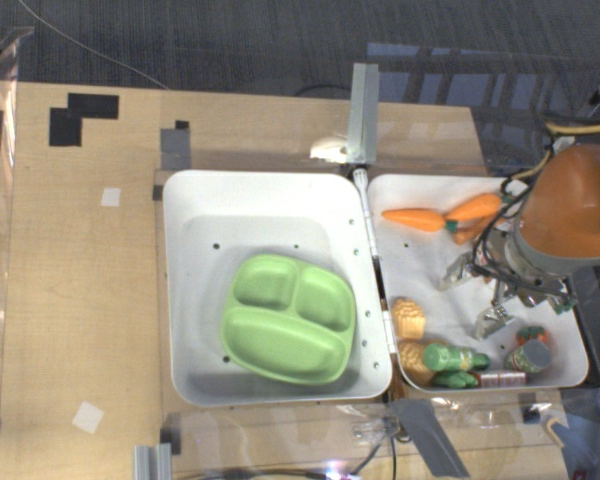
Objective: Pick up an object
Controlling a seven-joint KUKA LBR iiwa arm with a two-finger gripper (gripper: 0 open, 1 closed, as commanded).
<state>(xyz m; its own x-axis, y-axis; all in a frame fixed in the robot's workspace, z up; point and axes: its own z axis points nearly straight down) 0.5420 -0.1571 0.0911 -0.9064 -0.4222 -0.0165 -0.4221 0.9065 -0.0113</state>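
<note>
Carrot [414,219] looks light, stiff, slick plastic; I'd grab mid-body. Gripper [485,296] hangs over right bin [420,268], jaws spread, holding nothing.

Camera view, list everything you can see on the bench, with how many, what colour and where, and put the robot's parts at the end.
bins: two, white, side by side on the bench
divided plate: one, light green, in the left bin
carrots: two, orange, at the far side of the right bin, tips meeting
corn pieces: two, yellow-orange, at the left wall of the right bin
bottle: one, green, lying along the near wall of the right bin
small can: one, dark with some red, near right corner of the right bin
bench: one, tan wood, with black marks at the far left
arm: one, orange band visible, over the right bin
tool: one, metal, above the right bin floor; finger state unclear
</note>
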